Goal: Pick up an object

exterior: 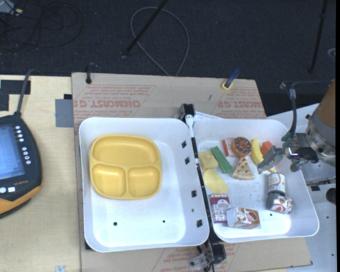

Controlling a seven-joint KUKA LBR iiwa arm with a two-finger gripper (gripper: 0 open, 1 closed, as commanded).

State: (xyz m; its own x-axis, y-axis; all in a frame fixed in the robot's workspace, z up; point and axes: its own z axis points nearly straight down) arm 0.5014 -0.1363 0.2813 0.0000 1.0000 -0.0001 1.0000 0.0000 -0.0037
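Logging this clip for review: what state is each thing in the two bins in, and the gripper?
yellow divided plate: right way up, lying flat in the left bin.
can: on its side in the right bin.
pizza slice: flat, mid-bin.
green block: flat, beside the yellow pieces.
small cartons: lying flat near the front wall.
gripper: low over the right bin, holding nothing visible.

Small toy foods (pixel 243 169) and cans (pixel 276 187) lie scattered in right bin (pixel 306 220).
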